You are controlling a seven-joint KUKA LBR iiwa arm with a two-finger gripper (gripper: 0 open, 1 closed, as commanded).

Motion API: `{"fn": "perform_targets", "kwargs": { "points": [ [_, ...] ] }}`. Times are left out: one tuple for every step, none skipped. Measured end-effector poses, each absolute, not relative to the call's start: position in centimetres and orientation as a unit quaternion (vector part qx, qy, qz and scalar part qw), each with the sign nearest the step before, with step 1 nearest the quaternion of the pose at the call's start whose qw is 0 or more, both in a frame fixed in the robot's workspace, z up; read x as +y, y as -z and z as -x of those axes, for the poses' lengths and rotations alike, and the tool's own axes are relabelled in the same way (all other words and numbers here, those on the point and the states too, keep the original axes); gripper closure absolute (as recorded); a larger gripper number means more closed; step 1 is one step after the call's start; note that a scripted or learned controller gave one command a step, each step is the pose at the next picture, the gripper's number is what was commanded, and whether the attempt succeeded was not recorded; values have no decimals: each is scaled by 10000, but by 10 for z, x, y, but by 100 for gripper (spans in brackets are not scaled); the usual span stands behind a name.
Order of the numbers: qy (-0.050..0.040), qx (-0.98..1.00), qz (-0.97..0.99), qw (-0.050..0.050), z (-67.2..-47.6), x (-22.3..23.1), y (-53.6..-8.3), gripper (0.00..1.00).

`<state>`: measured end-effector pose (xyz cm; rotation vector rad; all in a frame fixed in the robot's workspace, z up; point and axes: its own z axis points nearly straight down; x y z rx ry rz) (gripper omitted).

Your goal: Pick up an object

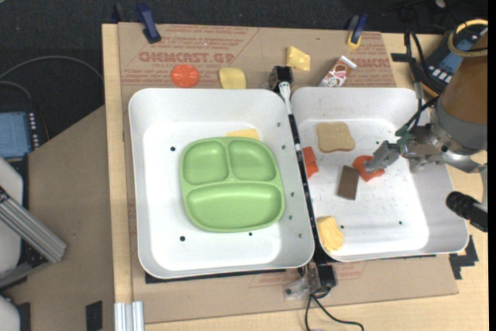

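**Op:** From my screen I have a dark carpeted floor, then a cardboard-covered bench point(93, 190), with two shallow white bins on it side by side. The left bin point(155, 167) carries a big green divided plate point(231, 184), smooth moulded plastic with three wells. A pale yellow piece point(243, 133) peeks out just behind the plate.

**Obs:** And the right bin?

**Op:** The right bin point(403, 213) holds the small things: a tan bread-slice shape point(335, 137), matte, towards the far side; a flat brown block point(348, 183), lying tilted; an orange piece point(309, 161) against the dividing wall; a ribbed yellow piece point(330, 233) at the near-left corner.

**Obs:** Where's your target?

**Op:** I'd take the small red object point(366, 167), rounded and glossy-looking. The gripper point(380, 160) comes in from the right and sits right at it, fingertips at the object's right edge. So the object lies just left of and under the tips, brown block touching or nearly touching its other side.

**Obs:** Fingers closed?

**Op:** I cannot tell from this slant whether they are parted or shut, nor whether the red thing is between them.
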<state>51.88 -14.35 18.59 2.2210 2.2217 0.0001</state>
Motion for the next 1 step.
{"fn": "perform_targets", "kwargs": {
  "points": [
    [-3, 7075, -7067, 22, -548, -135, -89, 0]
  ]
}}
